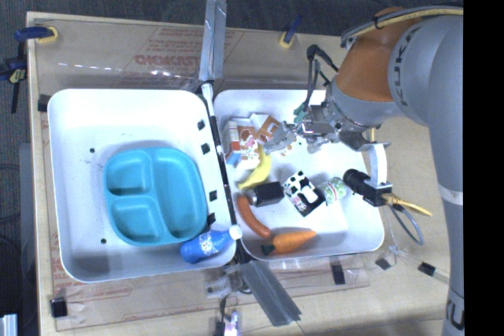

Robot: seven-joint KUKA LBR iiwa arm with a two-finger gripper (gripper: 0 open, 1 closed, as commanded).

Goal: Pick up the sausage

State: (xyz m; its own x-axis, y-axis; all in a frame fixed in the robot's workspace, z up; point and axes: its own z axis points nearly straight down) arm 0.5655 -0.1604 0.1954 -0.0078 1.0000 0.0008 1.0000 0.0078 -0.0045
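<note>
A wooden surface (94,35) holds two white bins side by side.

The left bin (71,169) has a blue plate (153,197) in it. The plate has three parts. At the near right corner of this bin lies a small blue bottle (206,246), just beside the wall between the bins.

The right bin (260,102) is full of small things. Near its left wall, toward the back, is a pile of colored bits (246,136). A yellow banana (257,171) lies just in front of that pile. A small black block (268,193) sits next to the banana's low end. The sausage (252,218) is red-brown and long. It lies near the left wall, in front of the banana, slanting toward the front of the bin. Its near end touches an orange carrot (291,240), which lies along the front wall. A black and white box (302,193) sits in the middle of the bin. A small green and white can (335,190) is just to its right.

The end effector (303,130) hangs over the back of the right bin, above the colored bits and well apart from the sausage. I cannot tell if it is apart or together. Nothing shows in its grip. The grey arm (425,67) with its orange band comes in from the right.
</note>
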